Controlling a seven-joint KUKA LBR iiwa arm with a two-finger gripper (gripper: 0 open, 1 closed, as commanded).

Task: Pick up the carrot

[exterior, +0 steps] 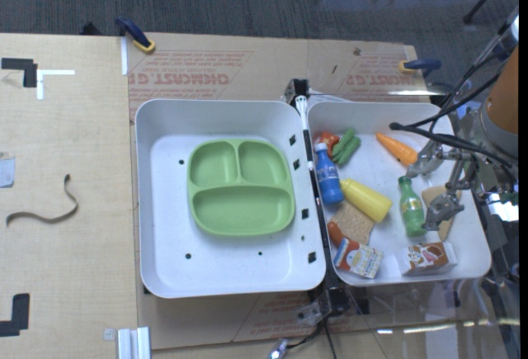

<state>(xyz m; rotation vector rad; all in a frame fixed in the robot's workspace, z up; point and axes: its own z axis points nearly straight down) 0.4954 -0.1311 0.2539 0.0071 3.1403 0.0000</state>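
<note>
The orange carrot [397, 148] lies in the right bin [474, 266], toward its far side, pointing up-left. My gripper [437, 182] hangs over the right part of that bin, just right of and slightly nearer than the carrot. Its fingers stand apart, one fingertip [426, 158] close to the carrot's thick end, the other [445, 206] nearer the front. Nothing sits between them, so the gripper is open.
Around the carrot lie a green bottle [410, 205], a yellow bottle [367, 198], a blue bottle [328, 176], a green vegetable [346, 146], a bread slice [355, 224] and two small cartons [427, 257]. The left bin [157, 209] holds a green divided plate [242, 186].
</note>
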